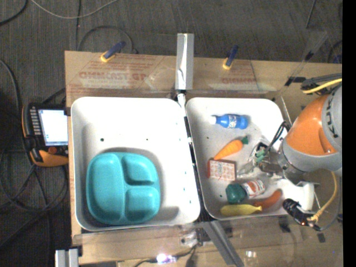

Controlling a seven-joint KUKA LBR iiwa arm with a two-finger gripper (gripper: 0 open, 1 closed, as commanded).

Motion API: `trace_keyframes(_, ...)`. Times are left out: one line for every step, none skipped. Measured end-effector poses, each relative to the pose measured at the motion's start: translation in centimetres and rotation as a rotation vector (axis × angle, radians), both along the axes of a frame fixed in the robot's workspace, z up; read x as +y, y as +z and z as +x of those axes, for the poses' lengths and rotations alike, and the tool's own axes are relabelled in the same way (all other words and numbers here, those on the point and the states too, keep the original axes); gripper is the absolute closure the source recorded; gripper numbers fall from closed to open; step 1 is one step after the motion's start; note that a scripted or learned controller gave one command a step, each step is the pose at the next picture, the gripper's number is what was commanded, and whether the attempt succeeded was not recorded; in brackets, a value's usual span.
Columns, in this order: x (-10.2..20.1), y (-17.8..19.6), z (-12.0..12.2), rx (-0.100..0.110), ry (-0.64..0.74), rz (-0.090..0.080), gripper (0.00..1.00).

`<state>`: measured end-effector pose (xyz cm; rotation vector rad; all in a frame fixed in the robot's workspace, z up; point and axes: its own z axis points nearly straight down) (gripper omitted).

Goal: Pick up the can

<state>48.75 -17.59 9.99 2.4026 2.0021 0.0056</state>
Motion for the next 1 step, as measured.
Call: trace_keyframes(-0.43,5.85,-0.42,0.015,0.019,0.007,0.00)
